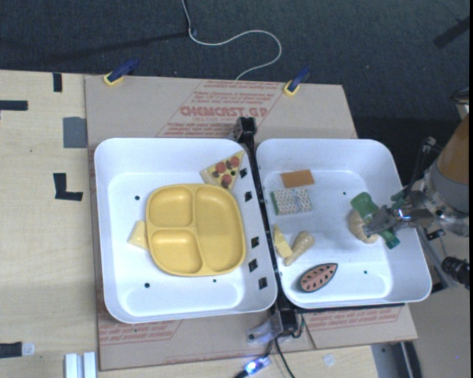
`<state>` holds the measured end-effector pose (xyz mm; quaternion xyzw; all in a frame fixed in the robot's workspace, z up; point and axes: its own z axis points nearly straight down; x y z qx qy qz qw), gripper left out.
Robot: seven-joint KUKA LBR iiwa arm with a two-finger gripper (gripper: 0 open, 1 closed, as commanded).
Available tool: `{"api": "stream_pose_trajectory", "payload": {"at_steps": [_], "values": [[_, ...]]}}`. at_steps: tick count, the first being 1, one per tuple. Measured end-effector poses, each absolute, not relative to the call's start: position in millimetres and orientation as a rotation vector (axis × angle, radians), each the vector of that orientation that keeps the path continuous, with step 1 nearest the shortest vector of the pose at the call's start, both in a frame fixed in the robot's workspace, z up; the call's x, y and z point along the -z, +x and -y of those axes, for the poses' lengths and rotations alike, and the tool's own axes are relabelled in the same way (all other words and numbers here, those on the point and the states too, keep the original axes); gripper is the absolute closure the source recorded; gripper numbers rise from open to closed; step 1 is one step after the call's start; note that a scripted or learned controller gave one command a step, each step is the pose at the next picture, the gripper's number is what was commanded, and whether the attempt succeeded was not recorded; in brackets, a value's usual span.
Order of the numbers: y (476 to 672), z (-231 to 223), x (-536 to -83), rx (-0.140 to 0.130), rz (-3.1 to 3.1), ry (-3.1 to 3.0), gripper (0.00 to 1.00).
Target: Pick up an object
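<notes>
My gripper (381, 225) reaches in from the right and sits low over the right side of the right bin (331, 152). Directly at its tip lie a green piece (363, 205) and a tan rounded piece (358, 227), with another bit of green (392, 239) showing on the gripper's near side. The gripper's body covers part of these pieces, and whether it holds any of them is unclear. Further left in this bin are an orange block (297, 179), a green-speckled square (291, 201), two pale yellow pieces (293, 246) and a red-brown oval (318, 276).
The left bin (118, 290) holds a yellow divided plate (195, 229), a pizza-slice toy (225, 172) at its upper right and a yellow wedge (136, 235) at the plate's left edge. A black divider with clips (255, 211) runs between the bins. A cable (236, 38) lies behind.
</notes>
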<state>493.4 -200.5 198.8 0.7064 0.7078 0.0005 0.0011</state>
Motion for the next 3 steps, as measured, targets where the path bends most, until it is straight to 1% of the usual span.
{"api": "stream_pose_trajectory", "payload": {"at_steps": [1, 2, 3], "values": [[494.2, 199.8, -225.7, -0.001, -2.223, 2.218, 1.0], [522.1, 153.9, -234.5, -0.002, -2.23, 2.214, 1.0], [551.6, 117.9, -222.8, 0.001, -2.229, 2.216, 1.0]]}}
